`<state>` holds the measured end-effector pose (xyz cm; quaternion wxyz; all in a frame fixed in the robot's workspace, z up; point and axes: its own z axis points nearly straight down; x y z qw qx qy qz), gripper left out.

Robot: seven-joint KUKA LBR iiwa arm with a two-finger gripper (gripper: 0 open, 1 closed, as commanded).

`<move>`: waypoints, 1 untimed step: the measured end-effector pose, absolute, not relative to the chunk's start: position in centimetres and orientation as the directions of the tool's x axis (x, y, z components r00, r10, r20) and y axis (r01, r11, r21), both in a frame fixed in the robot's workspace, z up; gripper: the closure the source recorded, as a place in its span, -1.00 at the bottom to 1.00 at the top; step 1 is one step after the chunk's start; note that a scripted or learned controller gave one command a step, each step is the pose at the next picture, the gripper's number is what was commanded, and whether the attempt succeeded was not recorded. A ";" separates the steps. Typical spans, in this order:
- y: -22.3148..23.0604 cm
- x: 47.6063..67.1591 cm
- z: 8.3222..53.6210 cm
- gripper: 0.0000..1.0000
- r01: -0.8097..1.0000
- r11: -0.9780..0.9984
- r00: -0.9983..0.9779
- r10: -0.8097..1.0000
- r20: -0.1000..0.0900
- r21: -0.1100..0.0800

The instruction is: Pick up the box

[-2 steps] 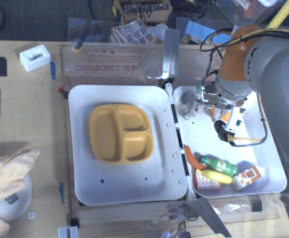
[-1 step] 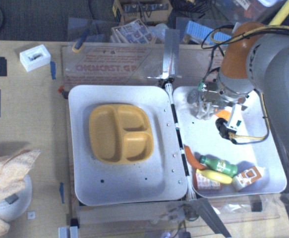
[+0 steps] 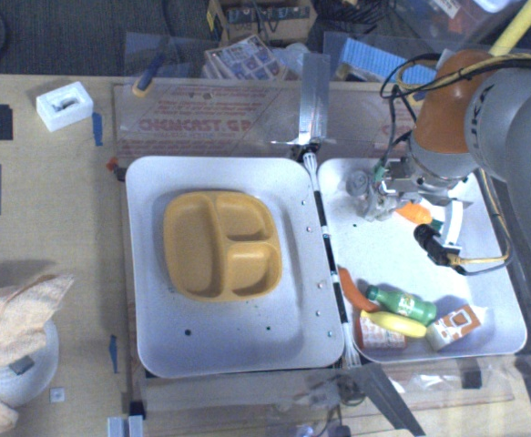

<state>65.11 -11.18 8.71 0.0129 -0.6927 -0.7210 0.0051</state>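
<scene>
Jaws (image 3: 375, 200) state unclear, upper right bin (image 3: 506, 280); one box (image 3: 454, 324), one bottle (image 3: 402, 302), one banana (image 3: 397, 324).

Two bins sit side by side on the table (image 3: 28, 271). The left bin (image 3: 156, 335) holds a divided tray (image 3: 221, 244) near its middle. In the right bin (image 3: 502, 317), a bottle (image 3: 402, 303), a banana (image 3: 400, 325) and a box (image 3: 454, 324) cluster along the near edge. The claw (image 3: 379, 203) is at the bin's far-left corner.
</scene>
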 end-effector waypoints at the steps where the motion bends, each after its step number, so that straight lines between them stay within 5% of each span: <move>1: -11.6 65.3 8.6 -1.00 0.999 0.038 -0.038 0.999 0.000 -0.013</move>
